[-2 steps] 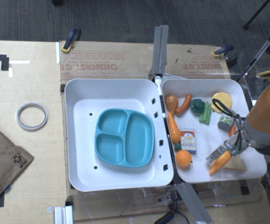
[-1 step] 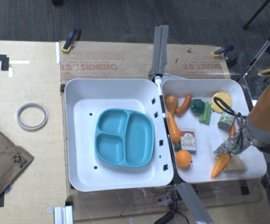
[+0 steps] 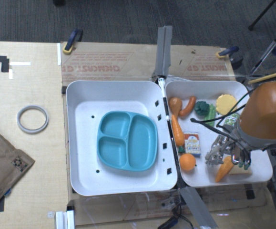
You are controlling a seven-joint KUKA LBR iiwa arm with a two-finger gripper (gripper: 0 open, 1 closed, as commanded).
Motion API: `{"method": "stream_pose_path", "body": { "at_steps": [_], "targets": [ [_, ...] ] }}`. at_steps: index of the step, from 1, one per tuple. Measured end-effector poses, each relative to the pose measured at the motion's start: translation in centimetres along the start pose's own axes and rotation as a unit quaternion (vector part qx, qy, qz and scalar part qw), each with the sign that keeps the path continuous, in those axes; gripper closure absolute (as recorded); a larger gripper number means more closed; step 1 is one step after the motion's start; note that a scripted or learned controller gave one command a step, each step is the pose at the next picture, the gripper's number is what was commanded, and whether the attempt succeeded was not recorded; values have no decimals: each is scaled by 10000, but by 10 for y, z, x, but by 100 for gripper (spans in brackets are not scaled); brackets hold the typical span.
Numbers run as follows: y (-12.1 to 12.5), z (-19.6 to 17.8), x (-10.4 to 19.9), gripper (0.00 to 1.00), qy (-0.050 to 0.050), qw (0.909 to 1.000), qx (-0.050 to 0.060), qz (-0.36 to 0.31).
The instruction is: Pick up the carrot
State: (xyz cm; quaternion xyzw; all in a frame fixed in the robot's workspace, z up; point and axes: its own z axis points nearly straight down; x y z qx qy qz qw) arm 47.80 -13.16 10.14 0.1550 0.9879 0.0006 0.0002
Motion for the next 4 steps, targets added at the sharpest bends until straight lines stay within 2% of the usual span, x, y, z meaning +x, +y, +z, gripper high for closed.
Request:
{"method": "stream_pose_path", "body": {
  "at_steps": [1,2,3,4],
  "targets": [
    [-11,9,-82,100,-16,9847,3,1741],
    [-10,9,-82,0,-16,9847,2,1743],
    [-69,4,-30,0,-124,9994,-8,331],
    [-45,-39,-23,0,-15,9708,3,2399]
  ]
}}
